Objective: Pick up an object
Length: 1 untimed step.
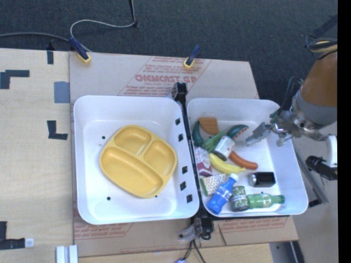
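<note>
Camera view, looking down at a slant. Two shallow white plastic bins sit side by side on a sheet of brown cardboard laid on the tabletop (33, 163).

Left white bin (88, 163): one item, a yellow plastic divided tray with three compartments (138, 160), lying flat near the bin's middle.

Right white bin (285, 169): a cluster of loose items gathered toward its left and front.
- One brown wedge-shaped piece (209, 125), nearest the back.
- One dark green rounded item (237, 130), just right of the wedge.
- One small white cylindrical container with a green end (223, 145), beside a dark green leafy piece.
- One yellow banana-shaped toy (226, 166).
- One orange-red sausage-shaped toy (243, 160), touching the banana's right side.
- One small black rectangular block (261, 178).
- One blue plastic bottle with a white cap (221, 195), tilted.
- One green plastic bottle lying on its side (263, 201) along the front wall.
- One small dark can (238, 198), between the two bottles.
- One patterned packet (203, 165) against the left wall.

My gripper (258, 135) sits over the right-rear part of the right bin, with my grey fingers (255, 133) pointing left toward the cluster. They are spread a little apart and hold nothing; they are near the dark green rounded item and apart from it.

Two yellow-and-blue clamps (81, 52) grip the cardboard's back edge.
</note>
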Tool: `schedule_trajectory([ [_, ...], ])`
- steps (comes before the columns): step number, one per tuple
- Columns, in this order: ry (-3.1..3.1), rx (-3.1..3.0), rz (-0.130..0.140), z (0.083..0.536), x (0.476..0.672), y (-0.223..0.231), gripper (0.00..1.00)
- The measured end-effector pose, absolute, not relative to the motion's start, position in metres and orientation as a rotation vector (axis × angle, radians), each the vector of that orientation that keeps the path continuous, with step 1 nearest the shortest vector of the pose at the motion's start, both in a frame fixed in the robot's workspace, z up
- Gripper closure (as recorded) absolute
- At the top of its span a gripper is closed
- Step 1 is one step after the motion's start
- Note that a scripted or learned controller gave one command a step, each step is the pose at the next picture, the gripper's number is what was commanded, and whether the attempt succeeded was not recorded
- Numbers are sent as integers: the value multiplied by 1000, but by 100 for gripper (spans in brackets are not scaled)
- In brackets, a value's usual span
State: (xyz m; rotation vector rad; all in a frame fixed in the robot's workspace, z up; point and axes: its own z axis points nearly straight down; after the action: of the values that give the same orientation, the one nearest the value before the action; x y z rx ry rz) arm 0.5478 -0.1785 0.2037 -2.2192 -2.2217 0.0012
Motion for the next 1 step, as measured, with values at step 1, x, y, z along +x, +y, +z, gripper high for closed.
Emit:
schedule_trajectory([
  [1, -2223, -2218, -2, 85, 505, -150, 0],
])
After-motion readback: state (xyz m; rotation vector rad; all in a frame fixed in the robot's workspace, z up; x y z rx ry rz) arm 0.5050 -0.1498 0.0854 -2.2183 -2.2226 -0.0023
